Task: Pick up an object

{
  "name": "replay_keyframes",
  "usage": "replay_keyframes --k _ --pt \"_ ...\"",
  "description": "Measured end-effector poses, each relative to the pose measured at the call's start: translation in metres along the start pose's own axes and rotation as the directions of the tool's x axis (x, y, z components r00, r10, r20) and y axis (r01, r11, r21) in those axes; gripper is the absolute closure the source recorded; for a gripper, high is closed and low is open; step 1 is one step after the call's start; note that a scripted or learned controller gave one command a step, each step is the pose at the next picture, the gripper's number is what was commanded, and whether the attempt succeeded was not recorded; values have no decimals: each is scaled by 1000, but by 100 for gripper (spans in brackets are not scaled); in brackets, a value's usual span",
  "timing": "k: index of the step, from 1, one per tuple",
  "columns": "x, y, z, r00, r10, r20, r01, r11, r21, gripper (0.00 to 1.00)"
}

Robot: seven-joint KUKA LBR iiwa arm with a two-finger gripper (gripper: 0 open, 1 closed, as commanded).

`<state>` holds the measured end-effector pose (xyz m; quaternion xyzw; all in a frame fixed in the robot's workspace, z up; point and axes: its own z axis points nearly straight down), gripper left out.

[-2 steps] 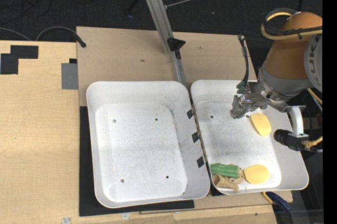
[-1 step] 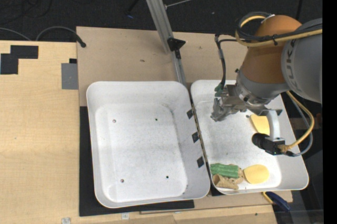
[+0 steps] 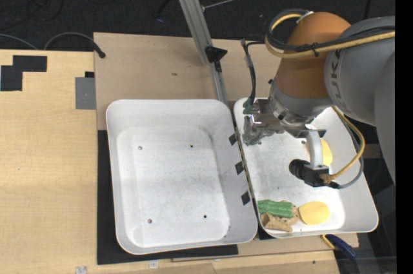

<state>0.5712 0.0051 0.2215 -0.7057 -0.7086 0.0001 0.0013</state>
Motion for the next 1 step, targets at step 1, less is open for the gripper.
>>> replay_keyframes --k 1 --pt "44 2 -7 1000 0 0 0 1000 1 100"
